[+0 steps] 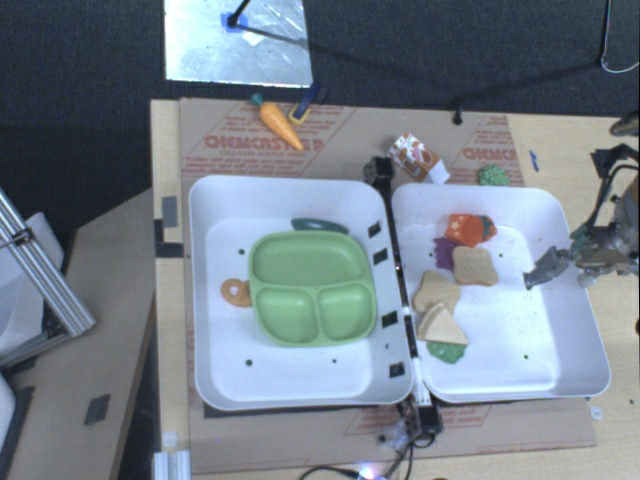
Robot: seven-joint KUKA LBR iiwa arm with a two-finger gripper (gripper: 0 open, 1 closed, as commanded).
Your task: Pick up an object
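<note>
Two shallow white plastic bins sit side by side at the centre of the frame. Glossy and smooth, the left bin (215, 298) holds a pale green three-compartment plastic tray (310, 286) and a small orange ring (236, 293) at the tray's left. On the right bin (560, 348) lies a cluster of toy food: tan bread-shaped slices (474, 265), a red-orange piece (468, 228), a purple bit and a green leaf. At the frame's right edge the grey gripper (545, 266) reaches in low over the right bin's rim, apart from the food; whether it is wide or narrow I cannot tell. Brown cardboard (330, 128) beneath reads "CHEMCAST" in red. An orange toy carrot (280, 125) lies on it, upper centre.
</note>
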